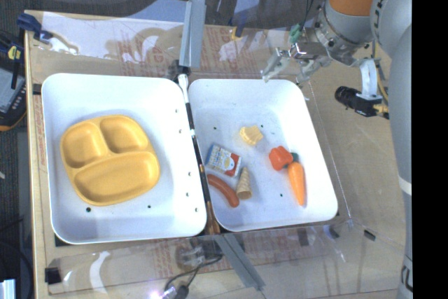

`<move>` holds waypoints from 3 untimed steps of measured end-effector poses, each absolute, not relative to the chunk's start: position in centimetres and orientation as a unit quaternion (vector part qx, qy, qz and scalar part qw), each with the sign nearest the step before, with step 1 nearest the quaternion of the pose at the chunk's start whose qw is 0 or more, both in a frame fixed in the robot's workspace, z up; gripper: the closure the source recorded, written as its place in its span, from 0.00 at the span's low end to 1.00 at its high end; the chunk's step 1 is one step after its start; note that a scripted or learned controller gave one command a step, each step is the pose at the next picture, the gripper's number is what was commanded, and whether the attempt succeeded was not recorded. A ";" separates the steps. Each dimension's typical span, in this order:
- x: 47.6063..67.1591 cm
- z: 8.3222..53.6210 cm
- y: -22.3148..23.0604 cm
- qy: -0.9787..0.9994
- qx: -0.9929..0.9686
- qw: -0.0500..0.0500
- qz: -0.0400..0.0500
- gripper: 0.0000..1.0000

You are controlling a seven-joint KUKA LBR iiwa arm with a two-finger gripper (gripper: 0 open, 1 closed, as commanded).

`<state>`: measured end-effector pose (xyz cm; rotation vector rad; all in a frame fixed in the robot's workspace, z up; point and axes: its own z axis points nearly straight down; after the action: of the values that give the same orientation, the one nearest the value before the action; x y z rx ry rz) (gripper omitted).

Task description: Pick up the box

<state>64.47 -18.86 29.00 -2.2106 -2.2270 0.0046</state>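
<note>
1. Two shallow white plastic bins are seen side by side on the wooden bench (105,262), the left bin (52,150) and the right bin (224,98), pretty much touching along the middle edge.
2. A yellow plastic divided plate (110,158) with three compartments is sat in the left bin, roughly centred.
3. The small red-and-white carton box (224,160) is found lying flat in the right bin, left of centre, near the shared edge.
4. Just below the box, a reddish-brown toy sausage (223,190) and a tan toy ice-cream cone (243,183) are laid close together, the cone just beside the box's lower right corner.
5. A pale yellow chunk of toy cheese (250,135) is placed up and right of the box, apart from it.
6. Further right, a red toy pepper (280,158) and an orange toy carrot (297,183) are set right next to each other.
7. The grey arm's jaws (288,66) are held above the right bin's far rim, well apart from the box, spread open with nothing gripped between them.
</note>
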 end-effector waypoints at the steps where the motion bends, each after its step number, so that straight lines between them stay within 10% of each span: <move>1: 64.1 19.0 -8.0 -0.651 -0.759 0.002 0.002 0.00; 2: 53.9 9.6 -10.8 -0.684 -0.729 -0.003 0.001 0.00; 3: 54.1 10.7 -10.7 -0.687 -0.727 -0.005 -0.001 1.00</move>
<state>54.13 -10.72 10.66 -2.2893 -2.1648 -0.0023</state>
